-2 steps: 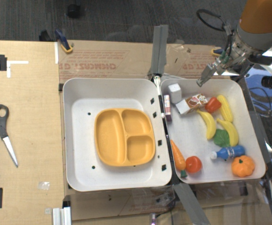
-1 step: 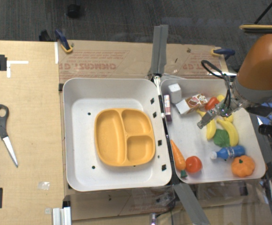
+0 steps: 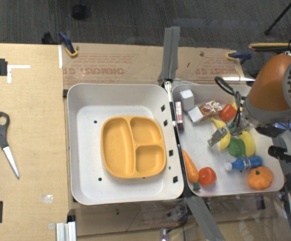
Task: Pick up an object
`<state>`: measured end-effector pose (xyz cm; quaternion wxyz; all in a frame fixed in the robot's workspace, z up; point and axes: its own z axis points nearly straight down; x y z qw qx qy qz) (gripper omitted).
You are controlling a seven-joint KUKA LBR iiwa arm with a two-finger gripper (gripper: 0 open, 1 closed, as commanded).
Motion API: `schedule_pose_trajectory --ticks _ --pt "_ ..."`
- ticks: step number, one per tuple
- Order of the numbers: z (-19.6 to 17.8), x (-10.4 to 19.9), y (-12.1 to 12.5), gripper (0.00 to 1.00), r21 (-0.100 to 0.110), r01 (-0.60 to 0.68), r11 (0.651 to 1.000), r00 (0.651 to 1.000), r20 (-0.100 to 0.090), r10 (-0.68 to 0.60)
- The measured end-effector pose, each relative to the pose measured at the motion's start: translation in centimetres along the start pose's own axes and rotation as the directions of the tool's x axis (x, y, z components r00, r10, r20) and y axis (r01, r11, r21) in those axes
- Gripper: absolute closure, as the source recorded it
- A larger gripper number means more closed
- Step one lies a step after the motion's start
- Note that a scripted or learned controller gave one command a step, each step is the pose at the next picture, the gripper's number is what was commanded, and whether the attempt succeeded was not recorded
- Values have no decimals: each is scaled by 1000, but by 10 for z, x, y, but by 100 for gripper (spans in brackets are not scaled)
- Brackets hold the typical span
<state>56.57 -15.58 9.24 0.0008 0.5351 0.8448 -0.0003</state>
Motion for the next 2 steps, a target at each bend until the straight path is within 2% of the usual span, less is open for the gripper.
schedule_pose_trajectory --ticks 1,2 --pt "-10 -1 1 100 -2 0 1000 1000 2 0" --pt "-187 56 57 100 1 -148 989 989 1 148"
